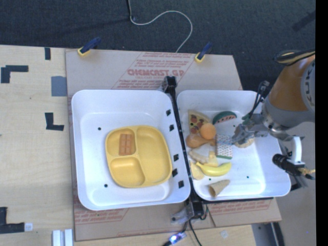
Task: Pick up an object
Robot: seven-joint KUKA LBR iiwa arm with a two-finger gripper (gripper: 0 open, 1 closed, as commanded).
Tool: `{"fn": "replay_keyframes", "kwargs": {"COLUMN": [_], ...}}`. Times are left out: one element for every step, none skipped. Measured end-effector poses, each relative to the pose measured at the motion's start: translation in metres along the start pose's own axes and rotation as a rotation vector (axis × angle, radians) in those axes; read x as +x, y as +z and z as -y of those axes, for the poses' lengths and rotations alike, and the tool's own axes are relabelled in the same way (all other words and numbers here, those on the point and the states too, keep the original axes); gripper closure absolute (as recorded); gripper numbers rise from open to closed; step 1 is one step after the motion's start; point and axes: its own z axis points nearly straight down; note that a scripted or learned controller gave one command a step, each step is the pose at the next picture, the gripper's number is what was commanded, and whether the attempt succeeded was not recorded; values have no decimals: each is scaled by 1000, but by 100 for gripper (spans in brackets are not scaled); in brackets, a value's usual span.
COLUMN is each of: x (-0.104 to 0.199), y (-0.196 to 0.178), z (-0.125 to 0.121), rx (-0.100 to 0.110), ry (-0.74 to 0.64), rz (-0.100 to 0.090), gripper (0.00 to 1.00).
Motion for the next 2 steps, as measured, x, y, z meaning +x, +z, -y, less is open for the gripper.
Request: {"fn": "replay_keyframes", "kwargs": {"x": [5, 6], "y": [-45, -82], "z": [-7, -8], "rx": [-2, -1], "ry": [-1, 0], "rz": [0, 0], "gripper": [100, 100]}}
